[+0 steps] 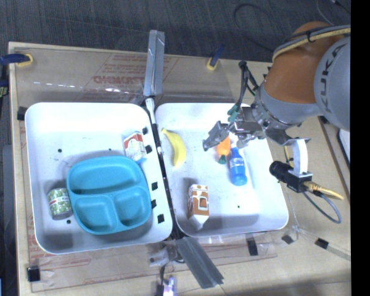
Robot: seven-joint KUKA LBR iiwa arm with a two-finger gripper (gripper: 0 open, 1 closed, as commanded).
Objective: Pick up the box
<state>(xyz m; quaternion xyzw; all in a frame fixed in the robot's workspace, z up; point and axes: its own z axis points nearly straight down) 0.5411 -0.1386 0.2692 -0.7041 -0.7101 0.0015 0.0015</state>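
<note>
A view from above, at a slant, of a bench carrying two shallow white bins side by side. The grey arm, with its orange band above the wrist, reaches in from the right edge of the bench and bends down over the far right part of the right bin. Its gripper points toward the bin's middle and hangs low over the bin floor; whether it is released, clenched or grasping anything cannot be told.

Just beside the gripper, toward the bin's right edge, lies a blue bottle with a small orange object touching its far end. The gripper is close to the orange object, but contact cannot be judged.

The box, a small carton printed in brown and white, stands near the near edge of the right bin, toward its left side, well apart from the gripper. A yellow banana lies along the bin's left edge, toward the far corner.

In the left bin, a blue divided tray fills the near centre. A small green-labelled can sits just beside the tray, by the bin's left edge. A red and white packet rests by the right edge, touching the tray's far corner.
</note>
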